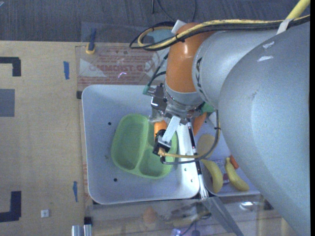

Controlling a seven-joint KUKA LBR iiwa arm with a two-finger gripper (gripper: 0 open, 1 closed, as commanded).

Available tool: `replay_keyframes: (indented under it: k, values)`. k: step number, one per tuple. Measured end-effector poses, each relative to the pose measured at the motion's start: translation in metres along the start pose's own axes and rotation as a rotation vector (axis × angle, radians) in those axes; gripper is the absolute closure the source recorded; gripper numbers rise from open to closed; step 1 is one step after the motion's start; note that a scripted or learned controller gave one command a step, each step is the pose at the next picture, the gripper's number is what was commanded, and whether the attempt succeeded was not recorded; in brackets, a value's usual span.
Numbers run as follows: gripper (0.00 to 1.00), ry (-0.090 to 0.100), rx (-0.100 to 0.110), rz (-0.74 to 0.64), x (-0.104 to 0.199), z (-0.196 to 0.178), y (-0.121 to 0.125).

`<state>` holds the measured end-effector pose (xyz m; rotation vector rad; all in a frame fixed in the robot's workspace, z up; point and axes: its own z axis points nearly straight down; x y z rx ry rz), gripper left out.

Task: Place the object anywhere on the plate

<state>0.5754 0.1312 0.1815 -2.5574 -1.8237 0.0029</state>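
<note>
Left bin (pixel 93 132): a green divided plate (pixel 129 146) lies flat on its floor, toward the side nearest the second bin. That keeps the target within short reach of the arm.

The gripper (pixel 162 118) hangs over the plate's right rim, wrist pointing straight down, with the orange band directly above it. This suits a vertical set-down rather than a sideways push.

A small orange object (pixel 158 129) shows right under the gripper, over the plate's right edge. I take it to be the task's thing. Whether it is carried or already resting on the rim cannot be told from this slant (the wrist hardware covers the contact). Likewise I cannot tell if the gripper is spread or pressed together.

Right bin (pixel 214 137): two bananas (pixel 213 175) lie side by side near its lower edge, well apart from the plate. An orange tapered piece (pixel 199 123) is partly hidden by the arm. These look like spare stock, not in play.

Judgement: placing phase, late. The object sits close to the rim, so a release here risks it tipping off outward. A slight shift toward the plate's middle seems safer.
</note>
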Motion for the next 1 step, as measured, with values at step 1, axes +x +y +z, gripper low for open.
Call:
replay_keyframes:
  k: [1]
  values:
    - [0.00, 0.000, 0.000, 0.000, 0.0001, -0.0001, -0.0001]
